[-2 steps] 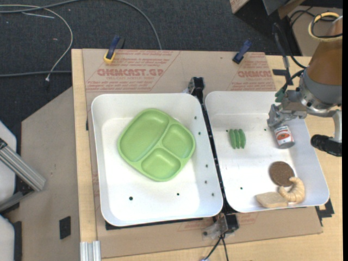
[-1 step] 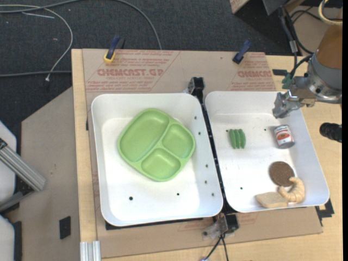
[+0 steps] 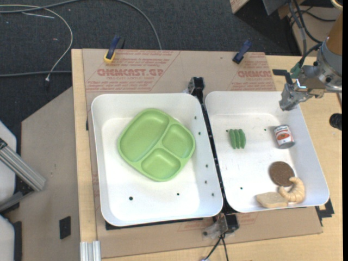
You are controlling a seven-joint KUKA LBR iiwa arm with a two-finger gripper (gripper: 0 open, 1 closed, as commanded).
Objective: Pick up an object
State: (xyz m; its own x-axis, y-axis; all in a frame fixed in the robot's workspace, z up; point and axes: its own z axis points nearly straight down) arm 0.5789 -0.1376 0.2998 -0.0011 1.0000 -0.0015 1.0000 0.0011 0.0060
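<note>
Cardboard-topped bench [image 3: 163,69]; arm cut off right, gripper [image 3: 290,99] small and unclear.

Both white bins: smooth plastic w/ slight sheen, left bin [image 3: 109,200] and right bin [image 3: 255,110]. Green divided plate [image 3: 156,144]: matt-ish smooth plastic. Desk [image 3: 163,69] topped w/ brown cardboard, matt, printed red lettering. End effector [image 3: 292,97]: dull grey metal look. Small can [image 3: 283,136]: shiny metal top, paper-like label in red/white. Brown round piece [image 3: 281,172]: matt, finely textured. Green bean-like item [image 3: 237,138]: smooth plastic. Floor [image 3: 43,48]: dark, rough carpet-like texture.
</note>
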